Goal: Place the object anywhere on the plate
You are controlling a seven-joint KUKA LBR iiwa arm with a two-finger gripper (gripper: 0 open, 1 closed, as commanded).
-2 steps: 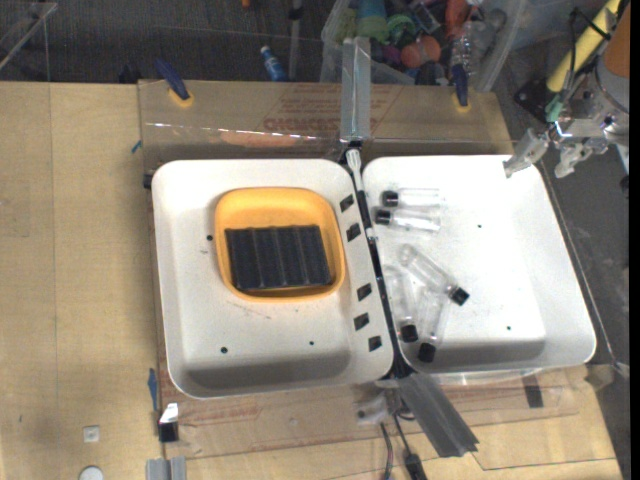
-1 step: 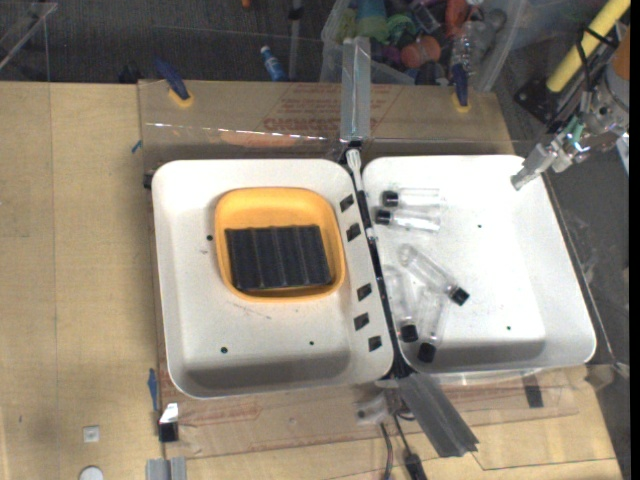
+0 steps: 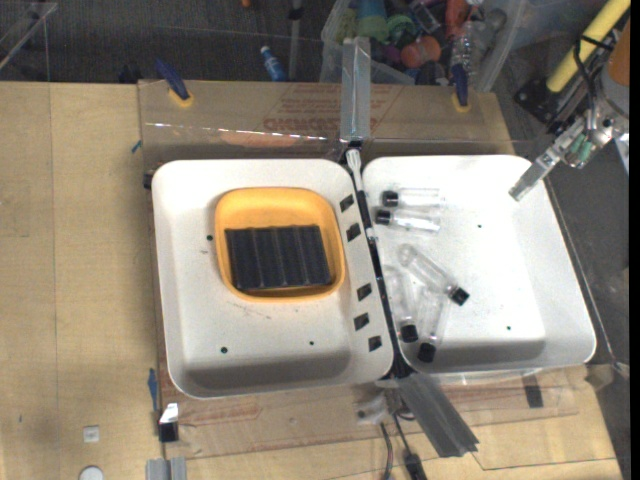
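Two white bins (image 3: 255, 368) side by side on the surface (image 3: 70, 268). Left: orange plate (image 3: 278, 204) with dark ribbed insert. Right: clear black-capped vials (image 3: 420, 288), seemingly five, near the divider; far half bare. End effector (image 3: 530, 180) at upper-right rim, state unreadable.

Two white bins sit side by side on the bench. Left bin (image 3: 190, 348) holds a yellow plate (image 3: 278, 208) with a dark ribbed insert (image 3: 278, 256) lying on it. Right bin (image 3: 520, 268) holds several clear vials with black caps: two near the divider toward the rear (image 3: 410, 208), the rest clustered at the front-left (image 3: 425, 298). Gripper (image 3: 528, 183) is above the right bin's rear right edge, apart from the vials.
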